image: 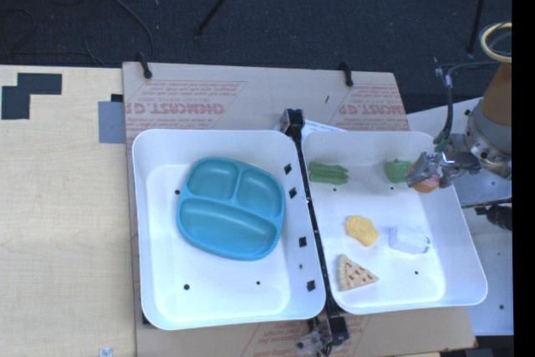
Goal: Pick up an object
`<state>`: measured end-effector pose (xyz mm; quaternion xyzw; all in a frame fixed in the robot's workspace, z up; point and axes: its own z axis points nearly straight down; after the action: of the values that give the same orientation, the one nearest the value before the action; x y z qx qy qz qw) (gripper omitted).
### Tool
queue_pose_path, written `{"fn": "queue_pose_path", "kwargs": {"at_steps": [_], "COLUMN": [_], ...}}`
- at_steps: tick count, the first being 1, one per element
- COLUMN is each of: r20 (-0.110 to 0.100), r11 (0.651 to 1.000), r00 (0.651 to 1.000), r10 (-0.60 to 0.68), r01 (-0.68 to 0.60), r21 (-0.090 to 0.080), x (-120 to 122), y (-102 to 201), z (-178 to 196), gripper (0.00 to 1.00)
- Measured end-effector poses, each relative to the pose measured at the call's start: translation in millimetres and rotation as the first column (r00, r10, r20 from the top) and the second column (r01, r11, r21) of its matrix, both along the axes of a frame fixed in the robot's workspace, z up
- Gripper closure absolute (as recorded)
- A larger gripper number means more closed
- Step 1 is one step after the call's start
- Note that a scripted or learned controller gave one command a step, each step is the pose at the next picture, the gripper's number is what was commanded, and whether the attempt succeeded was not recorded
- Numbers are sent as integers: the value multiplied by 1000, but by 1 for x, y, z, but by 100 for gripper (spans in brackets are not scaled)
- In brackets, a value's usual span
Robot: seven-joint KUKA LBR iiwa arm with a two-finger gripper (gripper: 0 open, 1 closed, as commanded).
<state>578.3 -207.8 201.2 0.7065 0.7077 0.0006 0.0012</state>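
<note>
Scanning near to far, you find right bin [468, 280] with cracker wedge [355, 272] at near end, clear plastic piece [410, 240] and yellow lump [362, 230] mid-bin, long green vegetable [328, 173] at far side. Blue divided plate [231, 206] lies in left bin [159, 297]. Gripper [426, 173] sits low at far right corner, touching or just beside round green piece [396, 170] and something reddish — you cannot tell whether anything is held. Judge pick not yet confirmed — lift remains.
</note>
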Motion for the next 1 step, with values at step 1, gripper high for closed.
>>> {"fn": "queue_pose_path", "kwargs": {"at_steps": [1], "r20": [-5], "r11": [1000], "r00": [1000], "r10": [4], "r01": [-4], "r21": [5], "x": [-10], "y": [58], "z": [10], "gripper": [100]}}
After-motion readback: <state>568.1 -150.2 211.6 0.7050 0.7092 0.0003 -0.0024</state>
